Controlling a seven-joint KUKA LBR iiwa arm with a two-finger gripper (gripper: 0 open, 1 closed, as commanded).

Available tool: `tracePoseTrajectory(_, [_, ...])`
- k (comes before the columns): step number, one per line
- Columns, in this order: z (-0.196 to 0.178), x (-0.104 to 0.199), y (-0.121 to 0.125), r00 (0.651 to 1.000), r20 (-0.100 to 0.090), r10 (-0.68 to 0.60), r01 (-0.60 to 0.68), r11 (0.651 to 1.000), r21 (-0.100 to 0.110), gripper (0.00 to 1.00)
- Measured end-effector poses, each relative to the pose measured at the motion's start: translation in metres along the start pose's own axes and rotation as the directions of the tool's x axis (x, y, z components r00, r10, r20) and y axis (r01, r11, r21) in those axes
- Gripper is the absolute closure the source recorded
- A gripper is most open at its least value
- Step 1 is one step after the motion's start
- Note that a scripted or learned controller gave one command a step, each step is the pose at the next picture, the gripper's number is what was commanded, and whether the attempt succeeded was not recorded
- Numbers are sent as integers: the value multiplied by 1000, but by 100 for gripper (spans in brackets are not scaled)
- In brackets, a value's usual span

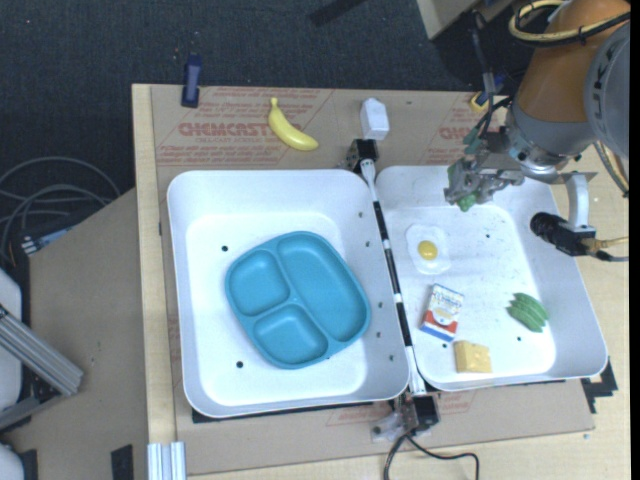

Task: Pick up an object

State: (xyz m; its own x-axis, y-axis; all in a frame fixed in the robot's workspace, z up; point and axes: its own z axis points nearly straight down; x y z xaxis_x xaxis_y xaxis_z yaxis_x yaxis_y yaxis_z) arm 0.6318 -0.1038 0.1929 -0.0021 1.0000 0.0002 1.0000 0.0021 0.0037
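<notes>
Nearest the camera, a yellow cheese wedge (472, 356) lies on the floor of the right bin (500, 243), close to its near rim; just beyond it, apart from it, a small white carton with red and blue print (441, 313) lies tilted; to the right of the carton, well apart, a green pod (527, 310) rests near the bin's right wall. In the left bin (200, 228) a blue three-compartment plate (295, 298) lies flat, turned at an angle, covering most of the middle of the floor. Further back in the right bin a toy fried egg (428, 251) sits near the wall shared with the left bin; these loose things in the right bin are what is there for picking. Beyond the egg and to its right, the tool (466, 190) hangs over the bin's far part, apart from every object; how far open it is, and whether it has hold of anything, cannot be told. On the desk (230, 108) behind the bins lie a yellow banana (291, 128), a small white block (374, 118) and, furthest, a small blue thing (191, 80).
</notes>
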Motion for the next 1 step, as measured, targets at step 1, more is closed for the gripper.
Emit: tracePoseTrajectory(1, [-18, 55, -67, 1000, -1, 1, -1, 1000, 6, 100])
